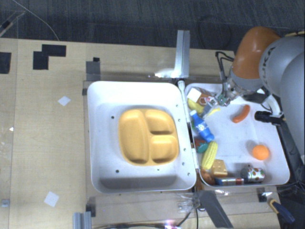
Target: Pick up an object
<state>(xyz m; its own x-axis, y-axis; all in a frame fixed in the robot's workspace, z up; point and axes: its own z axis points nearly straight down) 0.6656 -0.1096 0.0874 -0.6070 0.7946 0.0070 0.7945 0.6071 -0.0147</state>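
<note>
From where I stand, the pick looks barely begun. The arm [267, 56] reaches in from the right and its end effector [223, 98] is down at the far left corner of the right bin [281, 173], right among a huddle of small things there: a white block [194, 94], a brownish piece [205, 99] and a yellow banana-like toy [196, 105]. Whether the end effector is open or closed I cannot tell; it is too small and cluttered at that spot, and nothing visibly hangs from it. Everything else lies loose on the bin floor: a blue bottle [200, 129], a corn cob [209, 155], a tan wedge [219, 167], a can [255, 174], an orange ball [260, 152] and a red sausage [240, 113], the last two well apart from the rest. The left bin [100, 128] carries a yellow divided tray [147, 136]. My guess is that the corner pile is the target, so the grasp itself, the lift and clearing the bin rim are all yet to come.
</note>
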